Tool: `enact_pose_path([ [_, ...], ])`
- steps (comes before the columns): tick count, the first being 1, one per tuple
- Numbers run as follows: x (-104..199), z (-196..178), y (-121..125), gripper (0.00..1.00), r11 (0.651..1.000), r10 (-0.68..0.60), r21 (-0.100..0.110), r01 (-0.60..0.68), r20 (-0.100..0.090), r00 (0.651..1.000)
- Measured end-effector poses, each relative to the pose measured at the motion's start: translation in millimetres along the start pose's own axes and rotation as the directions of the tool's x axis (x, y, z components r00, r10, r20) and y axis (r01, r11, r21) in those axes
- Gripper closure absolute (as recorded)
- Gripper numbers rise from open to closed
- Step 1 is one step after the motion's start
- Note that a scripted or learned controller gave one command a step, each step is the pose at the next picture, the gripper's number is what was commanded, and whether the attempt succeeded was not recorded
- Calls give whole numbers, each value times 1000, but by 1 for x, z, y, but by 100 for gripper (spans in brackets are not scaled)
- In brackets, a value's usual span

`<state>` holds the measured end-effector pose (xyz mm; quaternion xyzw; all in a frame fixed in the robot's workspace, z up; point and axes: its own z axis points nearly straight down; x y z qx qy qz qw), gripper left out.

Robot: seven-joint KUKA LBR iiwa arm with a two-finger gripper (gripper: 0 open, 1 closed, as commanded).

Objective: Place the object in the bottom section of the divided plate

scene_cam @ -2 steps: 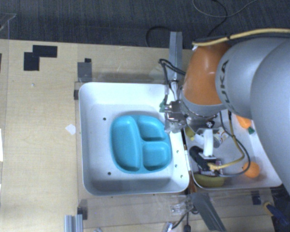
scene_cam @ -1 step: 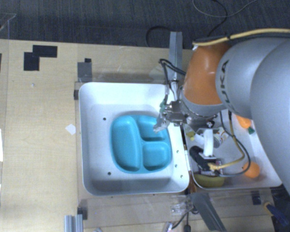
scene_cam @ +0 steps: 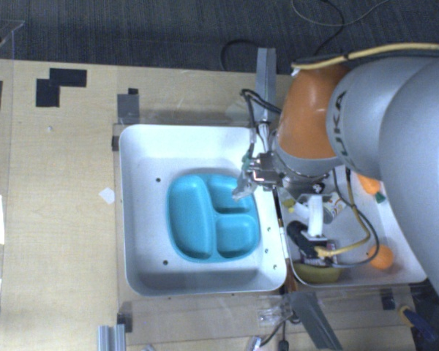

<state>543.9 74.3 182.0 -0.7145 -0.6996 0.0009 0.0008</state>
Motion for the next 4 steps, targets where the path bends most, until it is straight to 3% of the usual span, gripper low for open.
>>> enact_pose_path([
  [4,0,0,0,0,1000,0,0,0,0,1000],
])
